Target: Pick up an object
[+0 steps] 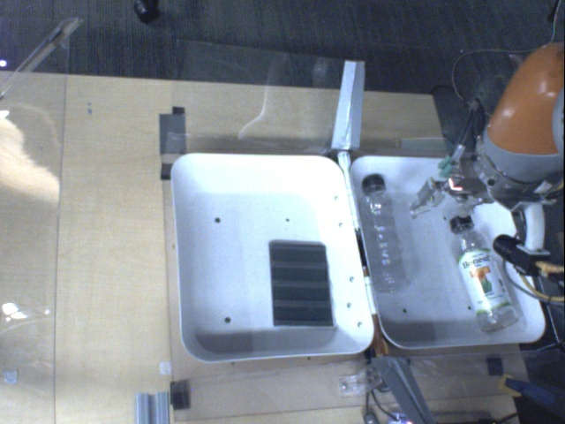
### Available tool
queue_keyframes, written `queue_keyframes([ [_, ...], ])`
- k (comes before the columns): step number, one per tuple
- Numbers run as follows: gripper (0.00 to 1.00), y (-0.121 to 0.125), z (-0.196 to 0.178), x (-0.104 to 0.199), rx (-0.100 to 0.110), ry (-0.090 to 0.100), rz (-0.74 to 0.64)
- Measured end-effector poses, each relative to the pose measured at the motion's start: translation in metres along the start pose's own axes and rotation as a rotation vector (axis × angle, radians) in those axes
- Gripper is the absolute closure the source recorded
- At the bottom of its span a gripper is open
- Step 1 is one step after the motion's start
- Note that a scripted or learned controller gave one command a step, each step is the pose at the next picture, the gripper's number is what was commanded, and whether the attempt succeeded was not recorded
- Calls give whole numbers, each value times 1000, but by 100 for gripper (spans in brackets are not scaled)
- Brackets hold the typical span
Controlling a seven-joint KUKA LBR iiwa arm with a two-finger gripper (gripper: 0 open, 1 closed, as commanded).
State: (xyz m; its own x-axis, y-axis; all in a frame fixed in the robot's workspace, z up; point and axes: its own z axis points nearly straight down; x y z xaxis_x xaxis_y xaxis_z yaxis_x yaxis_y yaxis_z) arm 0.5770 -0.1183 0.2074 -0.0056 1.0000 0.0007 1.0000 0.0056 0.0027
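Note:
In the left bin (203, 237) a black ribbed rectangular block (301, 283) lies flat near the front. Inside the right bin (424, 321) are two clear plastic bottles. One bottle (384, 241) with a black cap lies along the left wall. The other bottle (483, 276), with a white, green and orange label, lies at the right side, its dark cap pointing to the back. My gripper (430, 195) hangs over the back part of the right bin, between the two bottle caps, and nothing shows in it.
The grey arm with its orange band (530, 104) covers the right bin's back right corner. A metal post (349, 104) stands behind the gap between the bins. Cables run along the right edge.

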Motion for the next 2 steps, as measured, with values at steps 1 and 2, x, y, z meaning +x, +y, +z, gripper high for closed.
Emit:
queue_keyframes([
  [1, 0, 25, 69, 24, -39, -4, -135],
  [2, 0, 25, 69, 24, -38, -4, -135],
])
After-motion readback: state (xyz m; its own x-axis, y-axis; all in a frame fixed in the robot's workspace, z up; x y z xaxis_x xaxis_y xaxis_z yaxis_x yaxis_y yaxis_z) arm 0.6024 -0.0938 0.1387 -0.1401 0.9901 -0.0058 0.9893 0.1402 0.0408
